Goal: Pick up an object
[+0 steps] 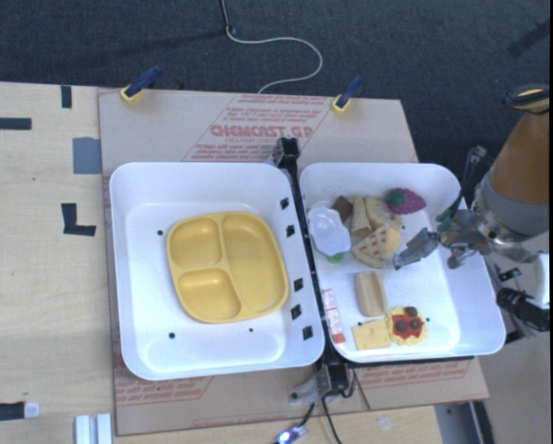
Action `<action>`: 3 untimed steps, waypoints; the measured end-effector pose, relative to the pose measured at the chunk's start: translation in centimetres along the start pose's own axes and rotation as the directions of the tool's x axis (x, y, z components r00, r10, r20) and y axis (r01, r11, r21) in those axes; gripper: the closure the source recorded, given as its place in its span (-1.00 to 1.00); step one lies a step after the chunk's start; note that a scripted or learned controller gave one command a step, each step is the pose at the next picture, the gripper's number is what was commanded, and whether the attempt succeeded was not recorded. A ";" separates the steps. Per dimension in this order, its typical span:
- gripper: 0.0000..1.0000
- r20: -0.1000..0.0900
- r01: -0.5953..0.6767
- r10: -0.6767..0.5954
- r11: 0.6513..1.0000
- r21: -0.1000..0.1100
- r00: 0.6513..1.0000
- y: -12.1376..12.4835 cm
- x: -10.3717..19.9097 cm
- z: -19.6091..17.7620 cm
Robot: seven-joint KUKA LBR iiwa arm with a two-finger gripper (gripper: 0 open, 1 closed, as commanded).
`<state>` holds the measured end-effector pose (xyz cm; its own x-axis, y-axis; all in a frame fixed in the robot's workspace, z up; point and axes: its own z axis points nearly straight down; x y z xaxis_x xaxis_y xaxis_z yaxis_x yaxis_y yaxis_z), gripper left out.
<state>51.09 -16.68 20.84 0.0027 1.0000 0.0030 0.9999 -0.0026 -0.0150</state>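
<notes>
Nearest, yellow cheese-like square toy (371, 334) lies in right white bin (471, 317); gripper (415, 250) hovers above, finger state unclear.

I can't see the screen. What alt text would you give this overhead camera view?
A grey robot arm reaches in from the right, its end effector low over the right white bin, beside a heap of toy food there. The left white bin holds a yellow divided plate. Both bins sit on a cardboard sheet on a wooden bench.
</notes>
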 end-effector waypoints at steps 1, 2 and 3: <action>-1.00 0.003 0.004 -0.004 1.000 -0.013 1.000 0.3 0.0 -0.7; -1.00 0.002 0.004 -0.004 1.000 -0.008 1.000 -0.4 0.3 3.9; -1.00 0.001 0.004 -0.004 1.000 -0.007 1.000 -1.4 1.0 9.4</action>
<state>49.58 -15.60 11.49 -0.0010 1.0000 0.0024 1.0000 0.0010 -0.0083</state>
